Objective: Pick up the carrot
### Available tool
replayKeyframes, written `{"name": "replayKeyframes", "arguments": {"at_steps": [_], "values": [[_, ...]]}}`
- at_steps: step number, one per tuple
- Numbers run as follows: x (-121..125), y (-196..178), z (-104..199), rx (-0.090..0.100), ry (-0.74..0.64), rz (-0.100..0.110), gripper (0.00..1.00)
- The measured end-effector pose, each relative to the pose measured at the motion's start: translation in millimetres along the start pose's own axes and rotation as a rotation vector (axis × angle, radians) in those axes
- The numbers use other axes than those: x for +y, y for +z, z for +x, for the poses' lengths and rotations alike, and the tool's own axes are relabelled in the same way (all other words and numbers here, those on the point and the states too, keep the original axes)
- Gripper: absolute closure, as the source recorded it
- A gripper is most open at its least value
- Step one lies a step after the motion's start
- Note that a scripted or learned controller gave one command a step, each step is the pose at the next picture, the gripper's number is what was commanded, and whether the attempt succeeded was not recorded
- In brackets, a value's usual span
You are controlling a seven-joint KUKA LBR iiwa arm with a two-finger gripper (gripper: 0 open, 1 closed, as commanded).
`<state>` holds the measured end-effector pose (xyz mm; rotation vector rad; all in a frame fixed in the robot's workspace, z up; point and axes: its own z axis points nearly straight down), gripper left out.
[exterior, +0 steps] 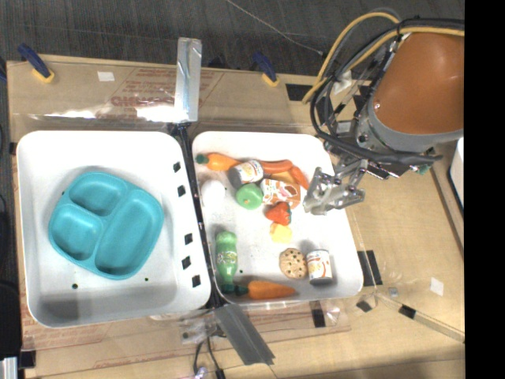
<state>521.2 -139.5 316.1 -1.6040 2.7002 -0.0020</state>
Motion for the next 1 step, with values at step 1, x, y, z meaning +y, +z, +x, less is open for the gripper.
{"name": "replayKeyframes", "arguments": {"at_steps": [1], "values": [[-8.0,71.8,33.4,-0.001,-0.421,-0.007,1.00]]}}
